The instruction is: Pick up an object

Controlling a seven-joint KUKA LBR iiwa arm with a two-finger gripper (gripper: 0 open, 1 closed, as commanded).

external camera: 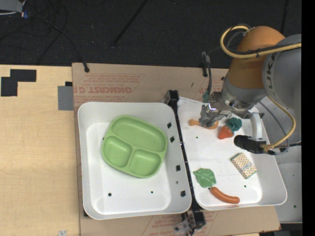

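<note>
Crowding my gripper were a red-and-teal toy, a leaf and a sausage; it touched an orange piece, grip state indiscernible.

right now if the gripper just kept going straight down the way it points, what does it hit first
Most likely the orange carrot-like toy lying at the top of the right bin: the gripper hangs right over it, pointing down. Depth is hard to judge from this slanted view, so it may already be touching it.
</note>
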